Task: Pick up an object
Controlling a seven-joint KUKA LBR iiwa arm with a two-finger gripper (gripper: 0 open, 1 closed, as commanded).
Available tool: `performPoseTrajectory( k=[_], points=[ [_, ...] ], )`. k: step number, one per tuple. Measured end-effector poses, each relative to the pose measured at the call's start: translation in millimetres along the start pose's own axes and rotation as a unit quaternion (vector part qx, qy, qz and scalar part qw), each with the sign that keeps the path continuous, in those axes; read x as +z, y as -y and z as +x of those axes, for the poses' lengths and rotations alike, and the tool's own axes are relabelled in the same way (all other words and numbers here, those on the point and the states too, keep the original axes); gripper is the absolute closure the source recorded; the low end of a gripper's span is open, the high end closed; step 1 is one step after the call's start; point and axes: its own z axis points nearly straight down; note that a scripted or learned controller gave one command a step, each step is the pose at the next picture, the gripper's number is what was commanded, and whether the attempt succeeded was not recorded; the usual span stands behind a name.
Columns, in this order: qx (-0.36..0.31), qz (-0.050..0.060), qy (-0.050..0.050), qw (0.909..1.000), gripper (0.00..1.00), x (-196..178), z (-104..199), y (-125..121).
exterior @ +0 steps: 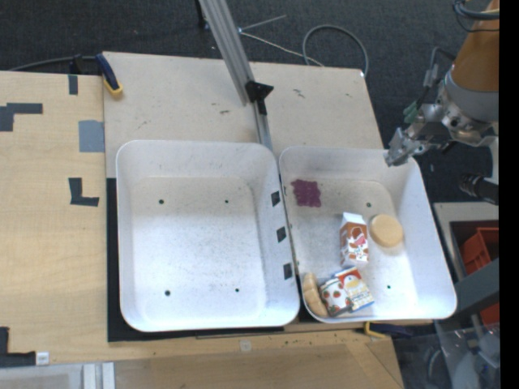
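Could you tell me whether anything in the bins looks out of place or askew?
Nothing stands out. In the right bin, the purple item, small carton, round tan item and packet lie loosely, unspilled. The gripper hovers at its far rim.

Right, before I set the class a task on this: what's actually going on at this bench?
A grey and orange robot arm reaches in from the right, its gripper above the far right corner of the right bin. It holds nothing. That bin contains a purple item, a small carton, a round tan piece, a printed packet and a tan piece at the near edge. The left bin sits alongside.
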Motion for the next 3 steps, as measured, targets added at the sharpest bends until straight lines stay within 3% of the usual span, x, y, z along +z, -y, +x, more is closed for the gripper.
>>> performPoseTrajectory(
  k=[3],
  points=[
    [-0.002,0.004,-0.001,1.0,1.0,45.1,155.7,-14.2]
  ],
)
